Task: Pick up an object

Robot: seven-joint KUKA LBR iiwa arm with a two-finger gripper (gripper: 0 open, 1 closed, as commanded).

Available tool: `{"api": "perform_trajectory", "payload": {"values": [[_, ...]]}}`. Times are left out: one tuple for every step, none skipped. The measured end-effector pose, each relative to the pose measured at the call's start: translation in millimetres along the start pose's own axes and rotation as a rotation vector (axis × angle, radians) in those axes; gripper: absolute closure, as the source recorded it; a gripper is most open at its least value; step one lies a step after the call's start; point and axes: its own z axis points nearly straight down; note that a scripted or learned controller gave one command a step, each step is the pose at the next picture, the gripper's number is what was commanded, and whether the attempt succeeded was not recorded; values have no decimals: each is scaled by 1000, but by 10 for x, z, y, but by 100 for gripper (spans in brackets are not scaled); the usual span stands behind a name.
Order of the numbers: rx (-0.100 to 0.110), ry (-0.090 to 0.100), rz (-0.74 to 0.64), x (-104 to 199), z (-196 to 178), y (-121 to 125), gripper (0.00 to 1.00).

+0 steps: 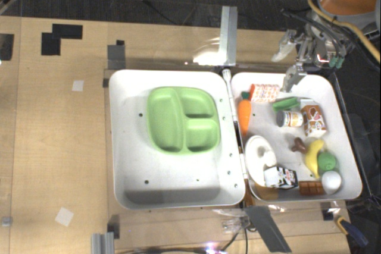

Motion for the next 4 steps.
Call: {"api": "perform_trajectory", "payload": {"values": [[-1,10,6,279,1505,-195,0],[1,-3,-27,369,1809,-36,0],[2,-10,-89,717,1868,-8,0],[2,-13,-9,1089,1857,-206,0]]}}
